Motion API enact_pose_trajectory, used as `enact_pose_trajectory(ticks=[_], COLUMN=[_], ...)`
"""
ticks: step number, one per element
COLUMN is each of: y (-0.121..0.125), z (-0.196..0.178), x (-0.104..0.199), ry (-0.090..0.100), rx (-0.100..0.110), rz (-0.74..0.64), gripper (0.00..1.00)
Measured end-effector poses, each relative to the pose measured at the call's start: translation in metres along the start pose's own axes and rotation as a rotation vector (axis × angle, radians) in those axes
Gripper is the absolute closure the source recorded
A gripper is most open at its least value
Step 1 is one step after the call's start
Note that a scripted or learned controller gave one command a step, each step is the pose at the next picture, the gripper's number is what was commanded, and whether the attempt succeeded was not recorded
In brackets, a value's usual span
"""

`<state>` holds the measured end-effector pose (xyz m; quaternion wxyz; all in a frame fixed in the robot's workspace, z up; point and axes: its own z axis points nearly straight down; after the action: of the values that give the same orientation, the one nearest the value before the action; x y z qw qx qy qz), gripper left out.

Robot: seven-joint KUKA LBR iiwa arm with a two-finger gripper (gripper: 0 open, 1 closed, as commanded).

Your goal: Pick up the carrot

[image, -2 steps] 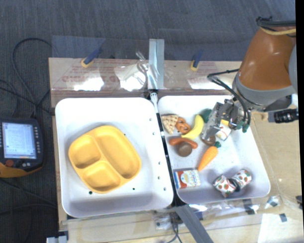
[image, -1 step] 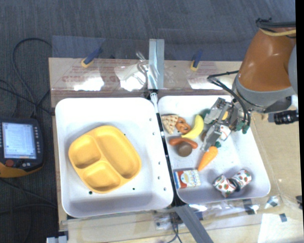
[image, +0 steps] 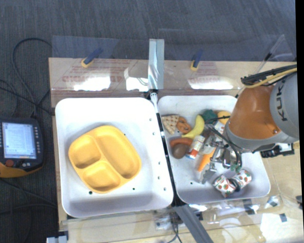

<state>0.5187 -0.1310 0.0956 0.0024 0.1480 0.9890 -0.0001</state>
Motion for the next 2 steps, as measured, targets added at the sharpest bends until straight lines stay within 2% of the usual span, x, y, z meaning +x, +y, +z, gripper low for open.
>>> enact_pose_trajectory(ticks=[1,2], y=[0.001,-0.018], z=[-0.01,0.003], x=[-0.001,-0.02], ry=[-0.004,-0.003], rx=[0.001,-0.006], rz=[0.0,0.145], gripper=[1.0,1.0])
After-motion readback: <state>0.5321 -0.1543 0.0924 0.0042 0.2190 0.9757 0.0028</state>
